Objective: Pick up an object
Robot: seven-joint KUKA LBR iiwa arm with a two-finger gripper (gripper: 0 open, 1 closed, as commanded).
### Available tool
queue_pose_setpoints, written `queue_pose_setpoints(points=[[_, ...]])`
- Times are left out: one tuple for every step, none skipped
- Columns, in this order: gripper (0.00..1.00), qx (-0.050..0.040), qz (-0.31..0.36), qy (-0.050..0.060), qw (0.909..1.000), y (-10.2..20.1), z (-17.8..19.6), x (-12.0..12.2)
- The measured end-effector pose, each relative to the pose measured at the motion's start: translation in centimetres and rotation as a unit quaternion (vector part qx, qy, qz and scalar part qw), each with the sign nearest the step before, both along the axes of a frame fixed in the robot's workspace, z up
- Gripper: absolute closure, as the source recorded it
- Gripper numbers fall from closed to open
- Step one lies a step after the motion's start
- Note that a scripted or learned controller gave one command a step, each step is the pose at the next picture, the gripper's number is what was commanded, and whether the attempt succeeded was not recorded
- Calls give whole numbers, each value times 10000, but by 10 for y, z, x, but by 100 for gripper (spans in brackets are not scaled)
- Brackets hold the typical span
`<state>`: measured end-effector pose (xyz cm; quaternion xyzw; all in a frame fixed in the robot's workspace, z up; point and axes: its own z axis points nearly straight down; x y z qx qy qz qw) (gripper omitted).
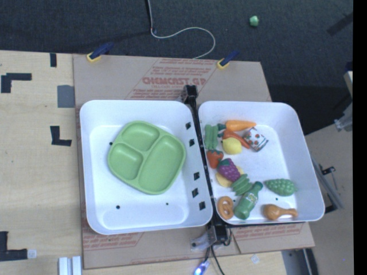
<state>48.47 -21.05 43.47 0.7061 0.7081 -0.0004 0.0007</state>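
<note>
Two white bins side by side at centre frame, on cardboard over a wooden bench. Left bin: one green plate with three compartments, lying flat, slightly above centre. Right bin: toy food clustered along its left side and lower edge. From top down: carrot, green pods against the left wall, lemon, a small white-and-red item just right of the lemon, grapes, green bottle, pretzel at lower left corner, touching the bottle. Bumpy green piece at lower right, apart from the cluster; drumstick below it near the lower rim. Small green ball on dark floor, upper right of frame. White cable looping at top centre. Gripper state: cannot tell.
</note>
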Motion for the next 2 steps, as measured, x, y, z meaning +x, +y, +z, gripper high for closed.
queue_pose_setpoints(points=[[100,-2,3,1,10000,0,10,1],[100,21,-22,55,10000,-13,-91,-2]])
